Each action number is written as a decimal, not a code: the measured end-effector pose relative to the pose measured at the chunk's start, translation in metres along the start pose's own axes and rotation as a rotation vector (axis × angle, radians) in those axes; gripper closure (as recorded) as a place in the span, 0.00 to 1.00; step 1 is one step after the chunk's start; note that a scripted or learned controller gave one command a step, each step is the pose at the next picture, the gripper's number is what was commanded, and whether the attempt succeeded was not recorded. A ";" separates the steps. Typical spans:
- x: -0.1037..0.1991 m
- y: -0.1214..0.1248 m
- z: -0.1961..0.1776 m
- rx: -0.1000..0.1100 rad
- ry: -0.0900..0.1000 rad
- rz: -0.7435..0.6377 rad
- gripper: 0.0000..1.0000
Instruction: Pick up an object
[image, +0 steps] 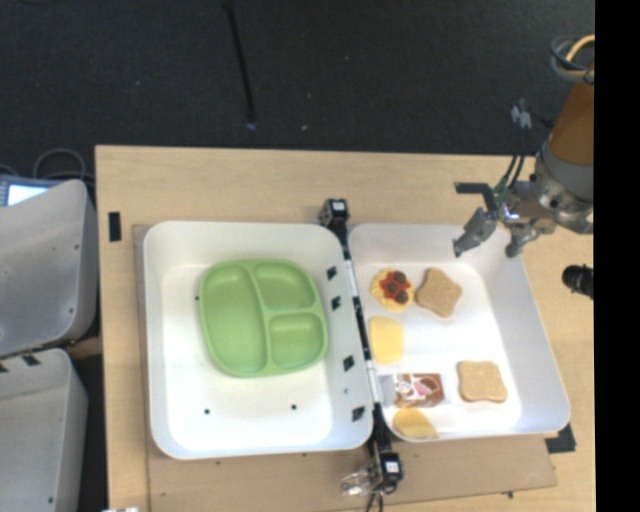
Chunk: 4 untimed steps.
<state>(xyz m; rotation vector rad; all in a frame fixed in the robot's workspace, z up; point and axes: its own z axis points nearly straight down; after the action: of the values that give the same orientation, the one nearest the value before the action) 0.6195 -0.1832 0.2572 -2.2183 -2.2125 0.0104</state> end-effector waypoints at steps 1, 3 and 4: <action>0.001 0.002 -0.008 -0.013 -0.002 -0.003 0.00; -0.003 0.012 0.080 -0.009 -0.003 -0.001 0.00; -0.007 0.002 0.131 -0.007 -0.003 0.000 0.00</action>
<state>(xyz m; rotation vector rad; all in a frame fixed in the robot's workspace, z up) 0.6199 -0.1896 0.1258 -2.2228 -2.2182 0.0053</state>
